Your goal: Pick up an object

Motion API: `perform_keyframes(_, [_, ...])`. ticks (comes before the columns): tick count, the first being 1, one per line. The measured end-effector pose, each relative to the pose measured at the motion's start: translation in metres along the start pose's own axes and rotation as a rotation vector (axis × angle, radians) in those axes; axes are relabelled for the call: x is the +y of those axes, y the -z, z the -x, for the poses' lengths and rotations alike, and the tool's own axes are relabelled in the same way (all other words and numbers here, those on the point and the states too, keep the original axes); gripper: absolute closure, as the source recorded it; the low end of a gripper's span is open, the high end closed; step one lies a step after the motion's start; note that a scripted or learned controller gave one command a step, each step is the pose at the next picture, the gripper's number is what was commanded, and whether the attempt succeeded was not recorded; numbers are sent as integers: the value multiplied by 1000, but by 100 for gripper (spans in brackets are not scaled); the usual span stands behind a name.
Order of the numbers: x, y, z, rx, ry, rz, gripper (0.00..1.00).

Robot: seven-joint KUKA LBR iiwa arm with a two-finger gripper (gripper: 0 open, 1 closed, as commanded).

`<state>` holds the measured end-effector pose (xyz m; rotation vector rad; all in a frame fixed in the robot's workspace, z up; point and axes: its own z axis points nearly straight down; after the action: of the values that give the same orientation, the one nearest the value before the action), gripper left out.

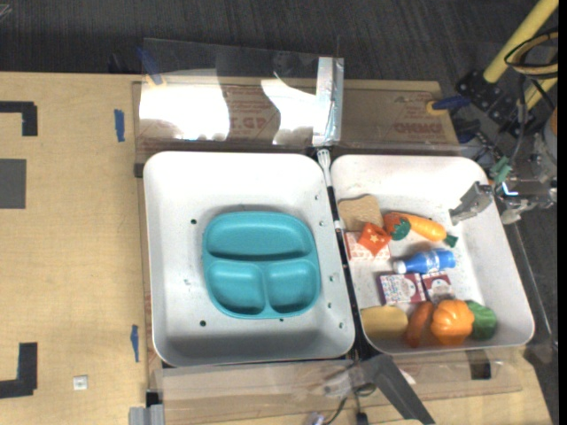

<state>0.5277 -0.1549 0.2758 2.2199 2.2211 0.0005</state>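
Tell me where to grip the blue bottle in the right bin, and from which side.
Grip the blue bottle across its blue body, coming straight down from above. It lies on its side, roughly left to right, white cap end left, so fingers likely fit best front and back; the carrot behind and cartons in front crowd it.

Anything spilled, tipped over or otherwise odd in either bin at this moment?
Nothing stands out. The teal divided tray sits flat in the left bin. The toy foods, such as the carrot, blue bottle and pumpkin, lie loosely clustered inside the right bin. The gripper is at its right rim.

A teal divided plate (260, 263) lies in the left white bin (168, 237).
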Motion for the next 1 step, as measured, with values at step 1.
perform_keyframes(1, [3, -185, -4, 0, -111, 3, 0])
